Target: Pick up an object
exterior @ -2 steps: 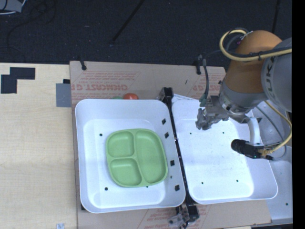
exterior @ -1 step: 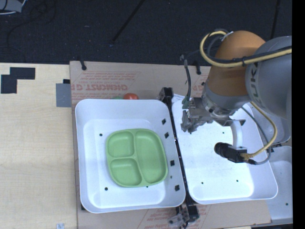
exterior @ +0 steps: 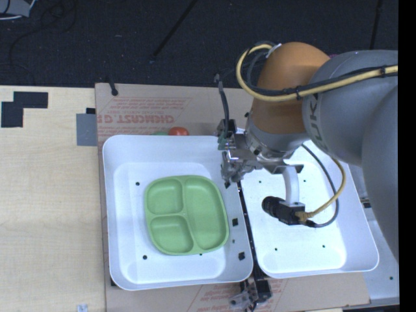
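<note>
A light green divided plate (exterior: 186, 214) lies flat in the left bin (exterior: 123, 174), a little right of its middle. My gripper (exterior: 227, 171) hangs over the ridge between the two bins, just above the plate's upper right corner. It points down, and its tip is dark and small against the bin wall. I see nothing held in it. The grey arm with its orange band (exterior: 289, 77) covers the back of the right bin (exterior: 325, 252).
A small red object (exterior: 178, 132) sits on the cardboard just behind the left bin's back rim. A black connector on a yellow cable (exterior: 286, 210) hangs from the arm over the right bin. Wooden bench top stretches to the left.
</note>
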Controlling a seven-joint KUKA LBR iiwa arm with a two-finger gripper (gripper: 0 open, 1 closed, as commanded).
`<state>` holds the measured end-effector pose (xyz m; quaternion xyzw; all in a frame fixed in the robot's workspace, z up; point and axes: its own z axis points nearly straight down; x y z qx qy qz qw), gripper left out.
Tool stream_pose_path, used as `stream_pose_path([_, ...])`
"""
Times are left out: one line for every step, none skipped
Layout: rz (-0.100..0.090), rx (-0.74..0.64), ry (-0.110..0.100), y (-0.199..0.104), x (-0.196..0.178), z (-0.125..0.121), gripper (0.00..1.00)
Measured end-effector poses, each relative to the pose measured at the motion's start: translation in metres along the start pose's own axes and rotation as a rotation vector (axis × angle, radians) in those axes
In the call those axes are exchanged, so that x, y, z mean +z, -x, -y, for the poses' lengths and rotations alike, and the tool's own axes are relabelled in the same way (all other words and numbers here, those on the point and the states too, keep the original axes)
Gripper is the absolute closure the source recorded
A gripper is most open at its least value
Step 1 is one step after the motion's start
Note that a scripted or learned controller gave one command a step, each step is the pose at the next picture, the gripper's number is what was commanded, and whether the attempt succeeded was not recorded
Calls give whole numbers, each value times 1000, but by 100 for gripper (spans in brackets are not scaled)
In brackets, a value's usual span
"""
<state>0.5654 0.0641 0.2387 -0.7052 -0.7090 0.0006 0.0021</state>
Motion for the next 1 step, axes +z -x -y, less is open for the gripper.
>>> stream_pose_path([1, 1, -2, -46, 14, 13, 100])
